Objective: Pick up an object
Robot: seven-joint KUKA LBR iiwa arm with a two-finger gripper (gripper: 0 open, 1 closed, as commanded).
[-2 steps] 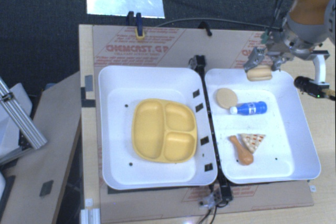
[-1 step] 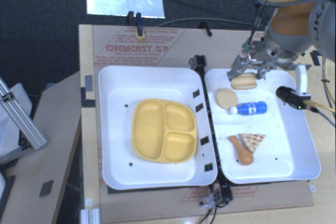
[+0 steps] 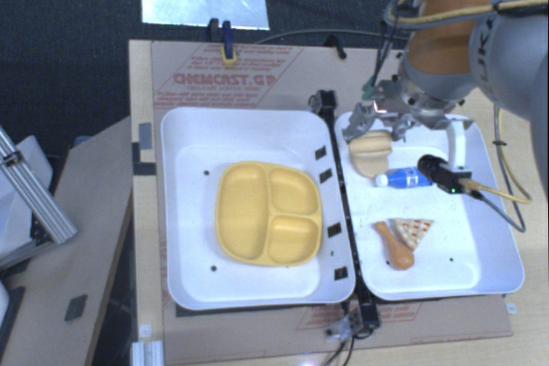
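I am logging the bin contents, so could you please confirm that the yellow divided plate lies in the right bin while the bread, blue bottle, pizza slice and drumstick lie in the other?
Not quite: the camera view shows the yellow divided plate in the left bin. The bread, blue bottle, pizza slice and drumstick lie in the right bin.

The pincer [image 3: 375,123] hangs just above a tan bread-like piece [image 3: 371,153] in the right bin [image 3: 480,270].

Wooden bench [image 3: 146,81] with two white bins [image 3: 184,176] [image 3: 493,270] side by side.
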